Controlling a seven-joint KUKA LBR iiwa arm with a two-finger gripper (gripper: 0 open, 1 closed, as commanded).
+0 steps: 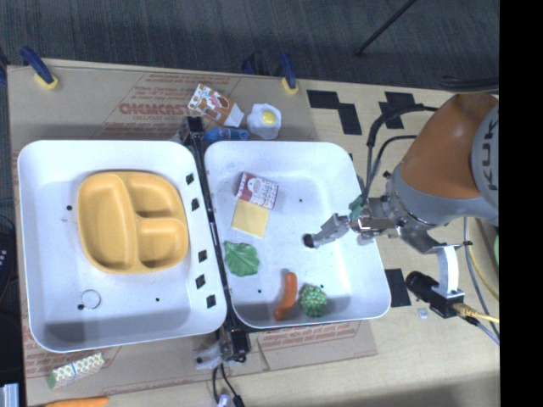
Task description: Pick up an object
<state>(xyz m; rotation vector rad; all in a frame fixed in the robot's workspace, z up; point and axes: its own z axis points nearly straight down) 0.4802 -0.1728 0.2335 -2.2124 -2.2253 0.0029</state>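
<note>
Gripper (316, 238) hangs low inside the right bin (363, 185), near its right wall, w/ nothing visibly btwn the tips; can't tell from this slanted view whether it's spread or closed. Candidate objs all lie left of/below it in that bin: yellow cheese slice (251, 219) w/ red-white packet (256, 190) touching its top edge, green leaf (242, 259) by the divider, orange carrot (288, 294) just beside the green broccoli (313, 299) near the bin's front wall. Best bet imo: go for the broccoli or carrot since they stand proud of the floor, centre over one only, approach straight down so the neighbour isn't nudged, and avoid the flat cheese, likely hard to pinch.
</note>
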